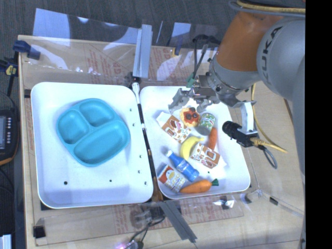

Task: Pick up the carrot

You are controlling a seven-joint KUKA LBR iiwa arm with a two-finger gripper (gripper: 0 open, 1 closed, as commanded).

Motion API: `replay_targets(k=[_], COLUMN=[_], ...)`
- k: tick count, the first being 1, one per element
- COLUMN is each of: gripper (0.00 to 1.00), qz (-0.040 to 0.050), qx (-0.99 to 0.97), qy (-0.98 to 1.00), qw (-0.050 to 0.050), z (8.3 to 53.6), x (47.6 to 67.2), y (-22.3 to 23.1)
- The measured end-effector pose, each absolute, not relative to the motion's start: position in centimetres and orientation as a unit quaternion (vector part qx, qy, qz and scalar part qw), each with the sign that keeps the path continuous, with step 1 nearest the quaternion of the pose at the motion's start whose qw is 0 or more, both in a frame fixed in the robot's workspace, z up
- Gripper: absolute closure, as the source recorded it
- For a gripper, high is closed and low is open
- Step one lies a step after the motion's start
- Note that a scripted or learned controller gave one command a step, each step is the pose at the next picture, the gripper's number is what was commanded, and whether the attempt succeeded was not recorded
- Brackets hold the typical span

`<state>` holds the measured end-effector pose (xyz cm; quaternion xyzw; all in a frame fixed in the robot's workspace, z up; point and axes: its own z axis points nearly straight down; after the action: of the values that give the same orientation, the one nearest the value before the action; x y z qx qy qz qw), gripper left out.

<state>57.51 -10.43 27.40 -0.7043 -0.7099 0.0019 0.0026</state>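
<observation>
Carrot [196, 187] lies at the right bin's [236, 178] near edge; end effector [189, 98] hovers released above the far end.

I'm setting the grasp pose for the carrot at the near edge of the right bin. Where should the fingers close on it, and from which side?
Likely the carrot's thick middle, coming from above, fingers closing across its width. It lies flat, lengthwise along the right bin's near wall, a blue bottle close behind, so a side approach looks cramped.

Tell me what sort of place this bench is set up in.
Probably a robotics lab's pick-and-place test bench: a grey industrial arm with an orange band reaches over two shallow white bins, the right one holding toy groceries such as an orange plastic carrot, on a taped cardboard-covered bench top.
</observation>
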Motion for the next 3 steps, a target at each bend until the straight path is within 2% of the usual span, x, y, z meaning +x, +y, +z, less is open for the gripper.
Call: replay_targets(k=[1, 2, 3], gripper=[0.00, 0.00, 0.00], qz=[0.0014, -0.0001, 0.0010], qx=[-0.671, -0.792, -0.859], qy=[-0.741, -0.611, -0.513], qw=[0.003, 0.002, 0.002], z=[14.0, 9.2, 9.1], x=[47.5, 48.0, 55.9], y=[-13.7, -13.8, -15.8])
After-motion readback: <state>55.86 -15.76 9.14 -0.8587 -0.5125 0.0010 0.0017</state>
